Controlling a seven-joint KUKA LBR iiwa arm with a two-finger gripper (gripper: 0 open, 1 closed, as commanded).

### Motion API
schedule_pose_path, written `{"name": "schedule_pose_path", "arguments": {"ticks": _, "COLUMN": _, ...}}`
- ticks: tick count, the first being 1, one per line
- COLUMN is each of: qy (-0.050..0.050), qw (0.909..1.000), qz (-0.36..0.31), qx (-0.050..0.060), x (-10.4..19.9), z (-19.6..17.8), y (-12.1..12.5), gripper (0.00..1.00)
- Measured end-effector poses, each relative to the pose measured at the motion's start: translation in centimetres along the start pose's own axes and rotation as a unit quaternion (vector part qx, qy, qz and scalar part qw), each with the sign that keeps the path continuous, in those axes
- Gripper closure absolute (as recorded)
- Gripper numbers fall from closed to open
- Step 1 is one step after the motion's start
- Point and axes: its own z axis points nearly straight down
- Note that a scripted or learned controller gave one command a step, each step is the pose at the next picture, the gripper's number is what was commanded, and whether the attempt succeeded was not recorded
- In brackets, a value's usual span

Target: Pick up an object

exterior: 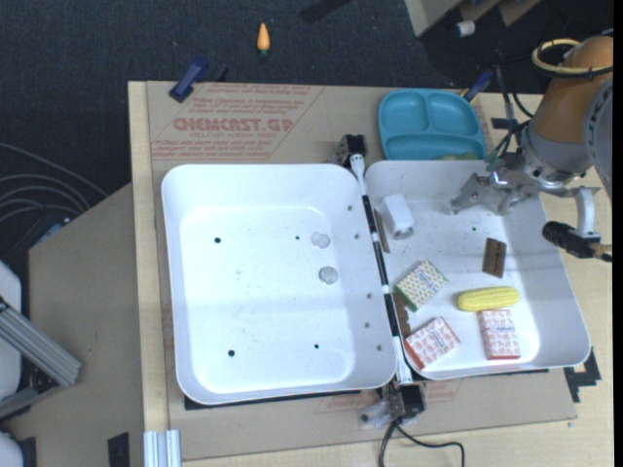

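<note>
The right bin [545, 353] holds several small objects. A white block [396, 214] lies near its left wall, and a brown bar [494, 257] sits toward the right. A patterned tile [421, 284], a yellow corn cob [487, 300] and two red-and-white packets [431, 341] [499, 334] lie in the front half. My gripper [490, 197] hangs over the back of the right bin, above and behind the brown bar. Its grey fingers [469, 197] are spread open with nothing between them.
The left bin [185, 193] holds two small grey discs [324, 257]. A blue divided tray [431, 125] lies behind the right bin. A blue clip [187, 81] sits at the board's back left corner, and a small orange item [263, 37] lies on the dark floor.
</note>
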Motion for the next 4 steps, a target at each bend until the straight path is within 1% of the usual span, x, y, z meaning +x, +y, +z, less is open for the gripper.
{"name": "schedule_pose_path", "arguments": {"ticks": 4, "qy": 0.0, "qw": 1.0, "qz": 0.0, "qx": 0.0, "x": 0.0, "z": 0.0, "y": 0.0, "gripper": 0.0}}
